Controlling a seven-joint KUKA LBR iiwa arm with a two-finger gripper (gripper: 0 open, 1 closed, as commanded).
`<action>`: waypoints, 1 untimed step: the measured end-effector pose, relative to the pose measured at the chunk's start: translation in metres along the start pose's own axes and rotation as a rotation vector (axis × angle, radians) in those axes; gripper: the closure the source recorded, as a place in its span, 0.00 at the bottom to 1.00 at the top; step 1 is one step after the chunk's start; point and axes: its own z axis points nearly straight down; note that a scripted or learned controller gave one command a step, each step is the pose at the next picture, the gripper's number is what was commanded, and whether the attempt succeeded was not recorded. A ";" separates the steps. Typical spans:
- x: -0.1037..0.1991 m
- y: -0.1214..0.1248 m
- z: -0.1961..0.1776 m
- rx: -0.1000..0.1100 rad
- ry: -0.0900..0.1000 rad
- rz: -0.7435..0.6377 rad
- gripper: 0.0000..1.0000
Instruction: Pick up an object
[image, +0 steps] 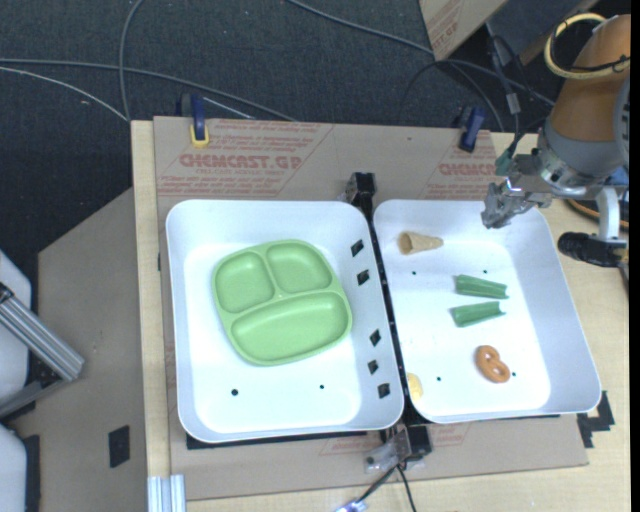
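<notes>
my gripper (497, 213) hangs over the right bin's (560, 300) far rim; its grip state i cannot tell. approach step, i judge. nearest target: cone piece (420, 242), lying apart; next, descend over it.

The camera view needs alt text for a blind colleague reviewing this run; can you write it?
A grey robot arm's gripper hovers at the right bin's far right corner. That bin holds an ice-cream cone, two green pieces and a pretzel; the left bin holds a green divided plate.
</notes>
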 end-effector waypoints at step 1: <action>0.000 0.001 -0.051 -0.002 0.000 0.001 1.00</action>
